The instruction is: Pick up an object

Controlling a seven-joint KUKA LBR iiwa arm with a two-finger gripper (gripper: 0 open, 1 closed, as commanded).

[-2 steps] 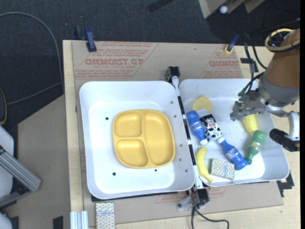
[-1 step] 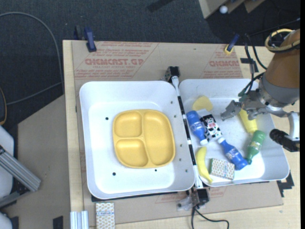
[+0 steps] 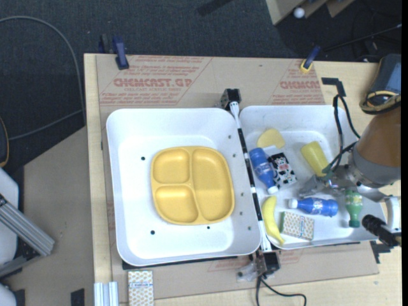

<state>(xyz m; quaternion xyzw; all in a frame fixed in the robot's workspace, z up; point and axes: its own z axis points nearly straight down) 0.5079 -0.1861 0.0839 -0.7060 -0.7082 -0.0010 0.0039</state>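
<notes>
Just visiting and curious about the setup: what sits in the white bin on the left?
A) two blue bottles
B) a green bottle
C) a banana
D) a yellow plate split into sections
D: a yellow plate with three sections lies in the middle of the left bin; the banana and the bottles are in the right bin.

arm (image 3: 382,145) cut off at right edge

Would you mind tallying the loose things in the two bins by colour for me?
Yellow: 4 – divided plate, banana, cup, small piece
Blue: 2 – bottle, bottle
Green: 1 – bottle
Black and white: 1 – cow-patterned toy
Patterned: 1 – flat packet
Total: 9
</notes>
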